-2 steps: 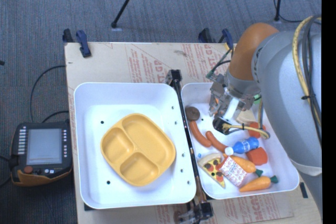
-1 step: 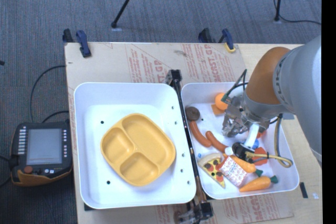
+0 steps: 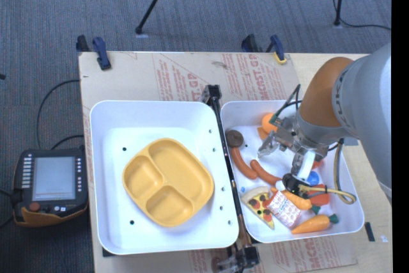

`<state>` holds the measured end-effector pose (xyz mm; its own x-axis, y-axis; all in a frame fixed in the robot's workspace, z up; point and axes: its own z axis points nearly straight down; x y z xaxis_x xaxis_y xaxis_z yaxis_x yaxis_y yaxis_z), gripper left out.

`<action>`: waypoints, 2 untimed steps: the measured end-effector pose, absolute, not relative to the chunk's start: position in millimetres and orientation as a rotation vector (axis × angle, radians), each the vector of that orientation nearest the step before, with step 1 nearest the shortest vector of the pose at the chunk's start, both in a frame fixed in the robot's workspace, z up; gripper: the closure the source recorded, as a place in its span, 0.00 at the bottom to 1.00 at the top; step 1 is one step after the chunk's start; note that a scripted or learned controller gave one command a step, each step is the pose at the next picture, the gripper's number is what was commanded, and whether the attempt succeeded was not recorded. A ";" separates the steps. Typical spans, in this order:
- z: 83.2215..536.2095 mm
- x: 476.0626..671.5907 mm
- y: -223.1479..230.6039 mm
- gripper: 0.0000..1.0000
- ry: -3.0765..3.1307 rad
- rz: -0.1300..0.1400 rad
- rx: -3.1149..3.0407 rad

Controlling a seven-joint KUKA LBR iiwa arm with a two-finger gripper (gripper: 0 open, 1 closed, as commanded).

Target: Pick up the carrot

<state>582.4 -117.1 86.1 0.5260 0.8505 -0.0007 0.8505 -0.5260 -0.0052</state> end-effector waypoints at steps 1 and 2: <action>86.3 643.5 -131.0 0.00 -1.045 0.005 -2.959; 85.7 552.4 -116.3 0.00 -0.948 0.007 -2.990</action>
